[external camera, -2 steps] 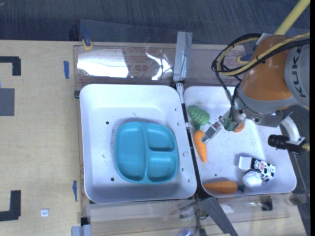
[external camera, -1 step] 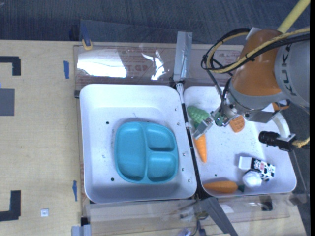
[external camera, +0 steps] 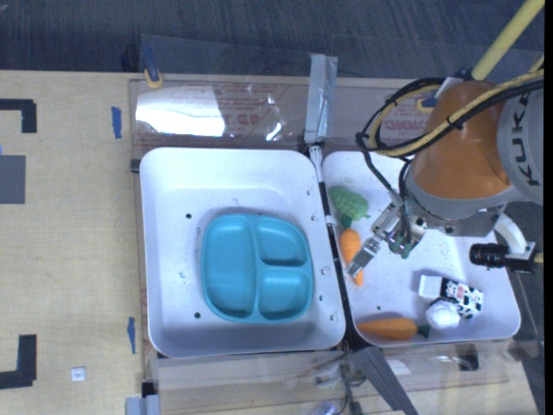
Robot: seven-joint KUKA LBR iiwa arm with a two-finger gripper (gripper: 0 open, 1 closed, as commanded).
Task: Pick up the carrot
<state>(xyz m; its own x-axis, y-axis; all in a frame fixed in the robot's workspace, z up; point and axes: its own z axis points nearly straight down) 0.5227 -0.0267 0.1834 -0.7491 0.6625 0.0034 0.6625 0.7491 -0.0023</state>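
Observation:
A long orange carrot (external camera: 387, 327) lies flat at the front edge of the right bin (external camera: 484, 335). A second, shorter orange piece (external camera: 349, 245) rests against that bin's left wall. My gripper (external camera: 370, 244) hangs over the left part of the right bin, its fingers spread open. The lower finger (external camera: 358, 264) crosses in front of the short orange piece and touches or nearly touches it. Nothing sits between the fingers. The long carrot lies apart from the gripper, toward the front.
A green leafy vegetable (external camera: 348, 202) lies behind the short orange piece. A white block (external camera: 429, 284), a white ball (external camera: 442, 316) and a black-and-white cow toy (external camera: 467, 298) cluster at the front right. The left bin (external camera: 164, 188) holds a blue divided plate (external camera: 257, 266).

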